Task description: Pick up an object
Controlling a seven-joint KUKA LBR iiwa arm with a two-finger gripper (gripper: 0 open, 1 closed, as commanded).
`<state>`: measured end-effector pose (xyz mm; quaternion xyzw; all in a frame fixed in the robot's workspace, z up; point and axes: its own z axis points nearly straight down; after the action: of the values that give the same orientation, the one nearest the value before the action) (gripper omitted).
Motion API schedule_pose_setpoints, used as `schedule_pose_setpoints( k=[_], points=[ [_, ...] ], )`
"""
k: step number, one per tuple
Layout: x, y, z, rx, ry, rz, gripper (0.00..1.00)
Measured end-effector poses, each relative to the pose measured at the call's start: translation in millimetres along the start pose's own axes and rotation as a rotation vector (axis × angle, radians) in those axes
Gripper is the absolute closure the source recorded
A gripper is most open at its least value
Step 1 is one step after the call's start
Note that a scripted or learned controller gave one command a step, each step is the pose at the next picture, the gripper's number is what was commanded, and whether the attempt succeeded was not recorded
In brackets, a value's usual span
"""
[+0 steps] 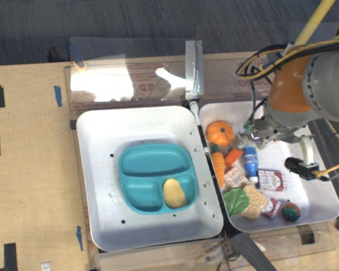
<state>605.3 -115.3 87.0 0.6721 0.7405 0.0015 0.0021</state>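
Note:
The right bin (322, 199) holds several small items: an orange pumpkin (220, 132), a carrot (219, 166), a blue bottle (251, 162), a red and white packet (271, 180), a green leafy piece (236, 201), a tan grainy piece (255, 202) and a green ball (290, 212). My gripper (252, 135) hangs over the back of this bin. It is just right of the pumpkin and just above the blue bottle's cap. I see nothing lifted off the bin floor.
The left bin (96, 167) holds a teal divided plate (151, 162) with a yellow potato-like object (174, 193) in its near right compartment. A small red item (234, 155) lies between pumpkin and carrot. The arm's black fitting (300, 167) overhangs the right bin.

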Motion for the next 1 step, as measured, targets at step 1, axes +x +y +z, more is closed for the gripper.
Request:
schedule_pose_setpoints(
  k=[1],
  points=[
    [-0.8,2.1,-12.6,-0.007,-0.002,0.001,1.00]
  ],
)
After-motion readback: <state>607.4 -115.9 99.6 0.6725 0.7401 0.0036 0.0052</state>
